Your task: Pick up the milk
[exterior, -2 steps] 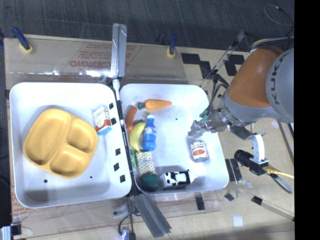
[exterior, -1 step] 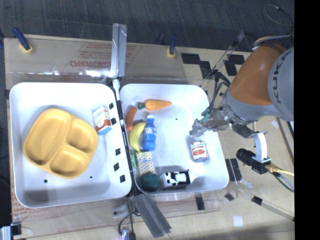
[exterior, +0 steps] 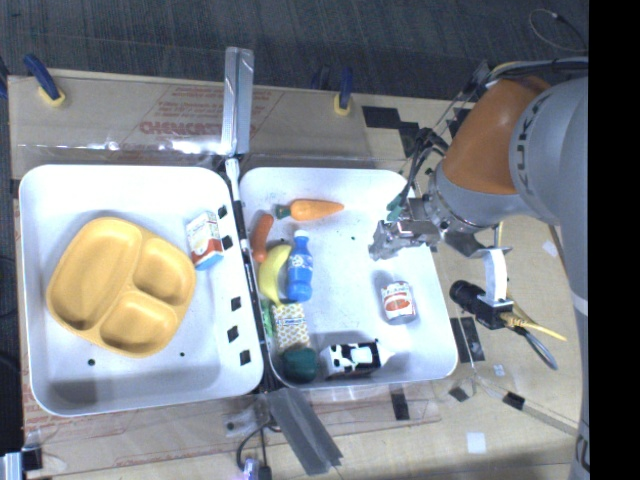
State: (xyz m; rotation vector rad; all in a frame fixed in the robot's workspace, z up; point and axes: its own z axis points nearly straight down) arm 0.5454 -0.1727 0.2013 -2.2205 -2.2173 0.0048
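Observation:
The milk (exterior: 352,358) is a small carton with black and white cow patches. It lies on its side near the front edge of the right bin (exterior: 425,353). My gripper (exterior: 388,240) hangs over the right side of that bin, well behind the milk and a little to its right. A red and white can (exterior: 398,301) lies between the two. Nothing shows in the gripper.
Along the right bin's left side lie a carrot (exterior: 312,209), a sausage (exterior: 261,234), a banana (exterior: 273,271), a blue bottle (exterior: 299,267), a patterned packet (exterior: 290,325) and a dark green ball (exterior: 298,364) beside the milk. The left bin (exterior: 60,378) holds a yellow divided tray (exterior: 120,285) and a small carton (exterior: 204,238).

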